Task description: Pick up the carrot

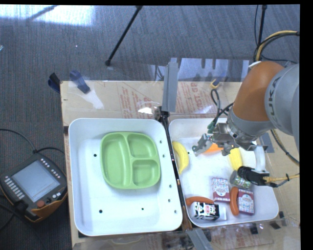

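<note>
The claw (pixel 213 145) sat right on the orange carrot (pixel 212 149), but I couldn't tell if it gripped; it needed a firm, centered squeeze first.

Floor (pixel 146 29): dark grey ribbed carpet, bright light patch (pixel 58 14) at upper left. Tripod leg (pixel 122 34) slants across the carpet to a foot near top centre; a second thin pole (pixel 260 24) at upper right. Bench top (pixel 122 97): pale board with faint red print, blue tape scrap (pixel 79 81) near its left corner. Teach pendant (pixel 33 188) with lit grey screen on the carpet at lower left, black cable (pixel 19 141) looping above it.
</note>
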{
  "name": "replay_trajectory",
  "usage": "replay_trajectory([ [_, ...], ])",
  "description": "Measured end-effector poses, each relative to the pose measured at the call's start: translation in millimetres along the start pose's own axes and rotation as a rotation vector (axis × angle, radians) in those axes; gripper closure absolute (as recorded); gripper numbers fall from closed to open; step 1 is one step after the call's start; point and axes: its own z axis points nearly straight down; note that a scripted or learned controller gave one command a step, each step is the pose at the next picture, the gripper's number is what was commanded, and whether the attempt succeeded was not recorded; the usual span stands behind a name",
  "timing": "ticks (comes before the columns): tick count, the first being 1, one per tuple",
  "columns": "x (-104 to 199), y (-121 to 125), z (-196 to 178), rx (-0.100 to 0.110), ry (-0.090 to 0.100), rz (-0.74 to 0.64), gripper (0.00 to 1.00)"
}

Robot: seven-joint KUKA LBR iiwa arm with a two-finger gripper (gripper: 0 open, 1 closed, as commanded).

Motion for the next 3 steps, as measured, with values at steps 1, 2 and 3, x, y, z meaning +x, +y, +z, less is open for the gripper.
replay_trajectory([
  [1, -42.1, 16.5, 97.9, -0.004, 0.000, -0.016, 0.00],
  [2, -42.1, 16.2, 90.3, 0.001, 0.001, -0.018, 1.00],
  [3, -42.0, 16.2, 90.4, 0.001, 0.001, -0.018, 0.00],
])
